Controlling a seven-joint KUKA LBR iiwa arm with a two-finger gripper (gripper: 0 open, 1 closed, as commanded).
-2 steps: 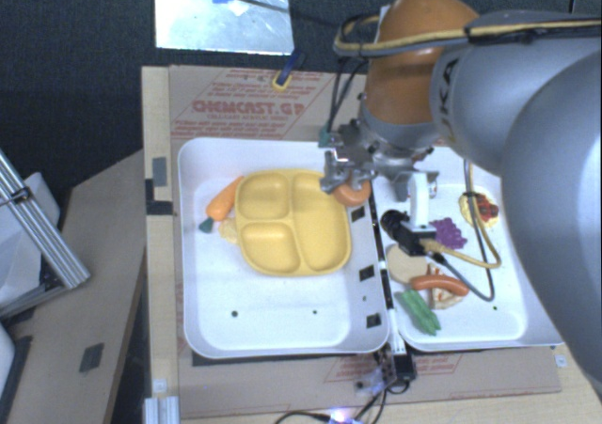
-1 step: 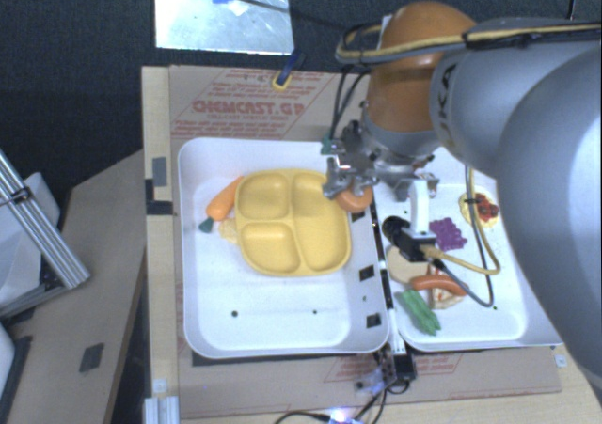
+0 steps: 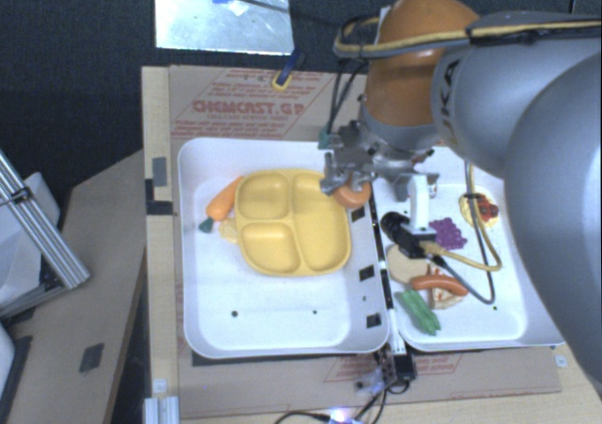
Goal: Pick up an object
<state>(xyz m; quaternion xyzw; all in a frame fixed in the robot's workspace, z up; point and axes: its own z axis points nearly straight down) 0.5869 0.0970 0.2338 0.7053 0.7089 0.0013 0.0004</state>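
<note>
Bench with two white bins; arm over the divider.
Camera view: gripper [image 3: 346,180] above left bin [image 3: 202,253], beside yellow tray [image 3: 282,225]; grip state cannot be determined. Orange piece [image 3: 355,195] lies directly beneath: probably light, rigid, slippery; grasp across its width.

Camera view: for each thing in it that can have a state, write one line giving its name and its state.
Yellow divided plate: flat in the left bin, compartments bare.
Carrot: lying against the plate's left edge.
Gripper: low over the plate's right corner, an orange piece at its tip; grip unclear.
Purple grapes: lying in the right bin.
Green pod: lying flat, right bin.
</note>
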